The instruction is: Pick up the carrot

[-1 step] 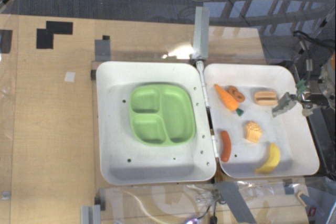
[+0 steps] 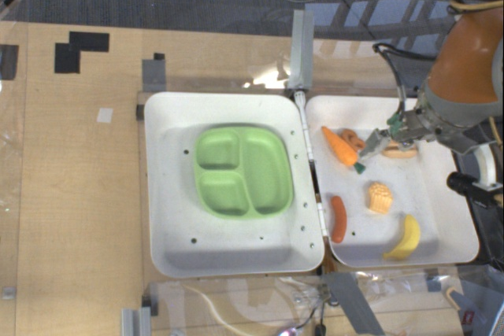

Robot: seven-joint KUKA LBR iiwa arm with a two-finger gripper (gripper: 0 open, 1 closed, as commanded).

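The orange carrot (image 2: 339, 146) lies tilted in the upper left part of the right bin (image 2: 441, 248). My gripper (image 2: 367, 155) reaches in from the right and hangs just to the right of the carrot, its green-tipped end close to the carrot's lower end. Whether it touches the carrot I cannot tell. The arm's orange band (image 2: 468, 59) is at the upper right.
The right bin also holds a small brown item (image 2: 356, 140) beside the carrot, a pale bun (image 2: 400, 153), a corn piece (image 2: 380, 198), a red sausage (image 2: 339, 218) and a banana (image 2: 403, 238). A green divided plate (image 2: 240, 171) sits in the left bin (image 2: 169, 193).
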